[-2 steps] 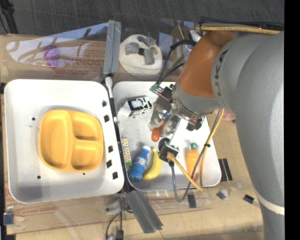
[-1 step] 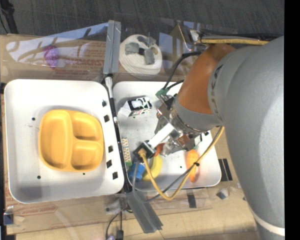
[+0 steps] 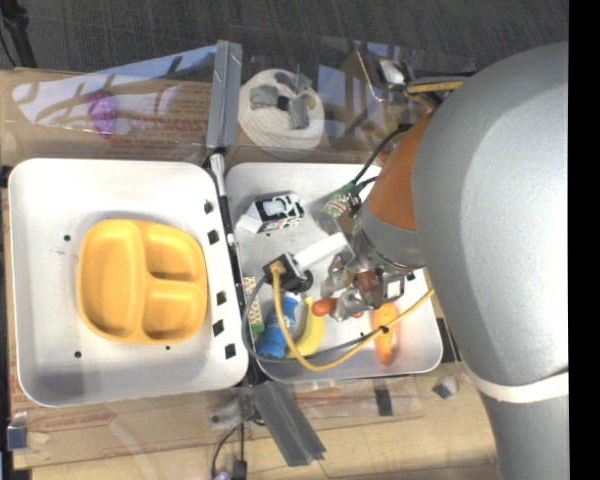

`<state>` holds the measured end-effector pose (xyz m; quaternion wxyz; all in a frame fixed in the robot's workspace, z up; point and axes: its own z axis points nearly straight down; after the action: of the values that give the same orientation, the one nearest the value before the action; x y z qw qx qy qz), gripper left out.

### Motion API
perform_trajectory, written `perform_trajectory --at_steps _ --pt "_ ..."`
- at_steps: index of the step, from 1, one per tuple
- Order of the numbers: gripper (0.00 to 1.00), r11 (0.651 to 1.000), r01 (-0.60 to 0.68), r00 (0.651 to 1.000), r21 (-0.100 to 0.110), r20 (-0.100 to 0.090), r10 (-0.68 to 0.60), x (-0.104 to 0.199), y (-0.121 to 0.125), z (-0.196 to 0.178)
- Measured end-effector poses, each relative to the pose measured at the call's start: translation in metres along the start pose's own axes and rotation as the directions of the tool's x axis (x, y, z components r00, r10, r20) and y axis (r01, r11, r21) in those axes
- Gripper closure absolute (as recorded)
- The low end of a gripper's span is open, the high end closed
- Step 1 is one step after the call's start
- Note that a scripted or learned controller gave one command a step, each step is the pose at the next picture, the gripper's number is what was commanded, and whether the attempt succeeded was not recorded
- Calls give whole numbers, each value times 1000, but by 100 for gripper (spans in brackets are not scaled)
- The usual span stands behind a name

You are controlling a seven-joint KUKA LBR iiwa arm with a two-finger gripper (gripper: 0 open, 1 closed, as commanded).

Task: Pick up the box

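Clutter crowds the right bin (image 3: 420, 353), where the box (image 3: 278, 210) lies near the back, apart from the end effector (image 3: 352, 286). Its state I cannot tell. A good grasp should straddle the box squarely, clear of the banana (image 3: 306, 330).

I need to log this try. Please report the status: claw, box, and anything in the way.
Claw low in right bin, grip state unclear. Box lies apart, up-left of claw, not held. Banana, blue toy, orange piece crowd bin's lower part.
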<state>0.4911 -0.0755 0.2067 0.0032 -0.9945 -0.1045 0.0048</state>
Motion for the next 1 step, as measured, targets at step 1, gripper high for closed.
perform_trajectory --at_steps 1 --pt "100 1000 -1 1000 -2 -5 1 -24 41 -42"
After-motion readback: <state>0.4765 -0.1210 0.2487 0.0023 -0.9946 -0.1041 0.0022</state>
